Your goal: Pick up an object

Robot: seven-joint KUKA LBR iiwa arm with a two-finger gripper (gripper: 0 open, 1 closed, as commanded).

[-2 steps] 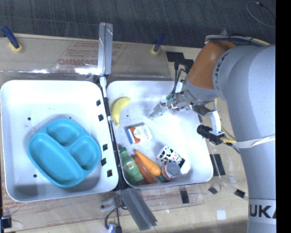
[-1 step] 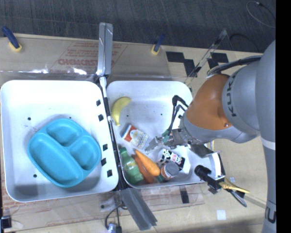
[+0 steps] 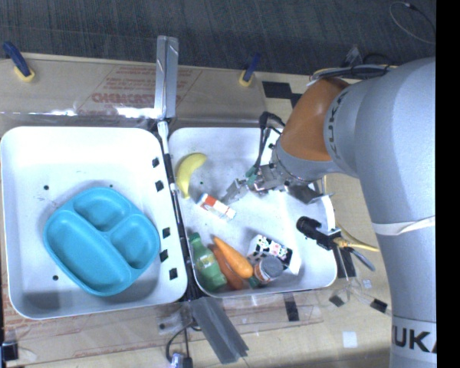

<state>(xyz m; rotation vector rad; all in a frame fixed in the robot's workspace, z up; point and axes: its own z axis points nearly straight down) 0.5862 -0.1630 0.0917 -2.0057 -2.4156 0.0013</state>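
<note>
My gripper [image 3: 234, 191] hangs low over the middle of the right bin [image 3: 238, 140]. Just below and left of it lies a small white tube with a red end [image 3: 216, 205], close to the gripper tip; whether they touch I cannot tell. A yellow banana [image 3: 188, 172] lies by the bin's left wall. Along the front wall sit a green bottle [image 3: 206, 264], an orange carrot [image 3: 232, 260], a black-and-white patterned cup [image 3: 274, 250] and a small round can [image 3: 267, 269]. Nothing shows in the gripper's grasp.
The left bin [image 3: 31, 152] holds a blue divided plate [image 3: 101, 238]. A metal divider [image 3: 167, 75] rises between the bins at the back. The arm's orange band [image 3: 310, 125] leans over the right bin's far right side.
</note>
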